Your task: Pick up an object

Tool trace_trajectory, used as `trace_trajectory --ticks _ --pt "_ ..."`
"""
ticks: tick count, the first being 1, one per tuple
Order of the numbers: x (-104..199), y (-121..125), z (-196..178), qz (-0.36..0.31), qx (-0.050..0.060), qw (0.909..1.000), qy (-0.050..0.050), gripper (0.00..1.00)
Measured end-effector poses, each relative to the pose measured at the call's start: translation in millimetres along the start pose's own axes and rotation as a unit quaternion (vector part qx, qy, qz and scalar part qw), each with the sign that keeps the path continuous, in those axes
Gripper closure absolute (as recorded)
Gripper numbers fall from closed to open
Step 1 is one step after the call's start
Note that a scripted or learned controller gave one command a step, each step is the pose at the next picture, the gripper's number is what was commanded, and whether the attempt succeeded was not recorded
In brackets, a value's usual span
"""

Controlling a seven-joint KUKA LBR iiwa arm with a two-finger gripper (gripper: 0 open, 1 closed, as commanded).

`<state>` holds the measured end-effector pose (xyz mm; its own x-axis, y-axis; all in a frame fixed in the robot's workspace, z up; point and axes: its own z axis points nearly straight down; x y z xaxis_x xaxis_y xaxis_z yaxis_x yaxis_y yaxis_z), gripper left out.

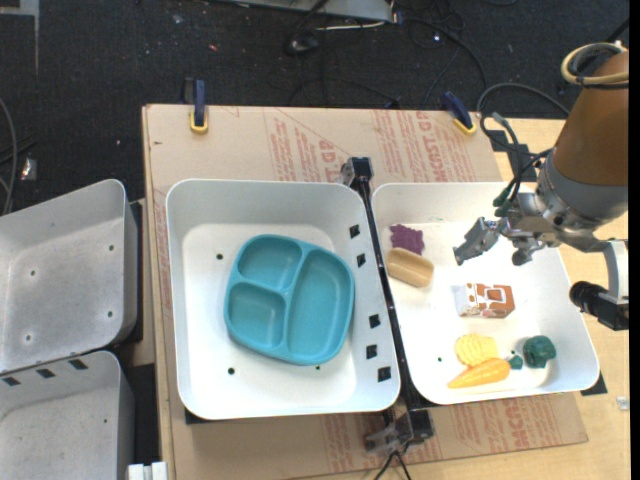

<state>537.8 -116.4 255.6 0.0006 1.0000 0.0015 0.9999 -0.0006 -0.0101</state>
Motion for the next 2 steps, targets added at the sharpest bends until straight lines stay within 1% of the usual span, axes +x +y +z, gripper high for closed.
trace_trajectory --ticks 1,2 --pt "0.0 1.9 -4.7 -0.001 -0.005 1.0 -0.001 0.0" --pt "-2.5 0.1 59.1 0.001 -0.002 1.0 0.0 0.0"
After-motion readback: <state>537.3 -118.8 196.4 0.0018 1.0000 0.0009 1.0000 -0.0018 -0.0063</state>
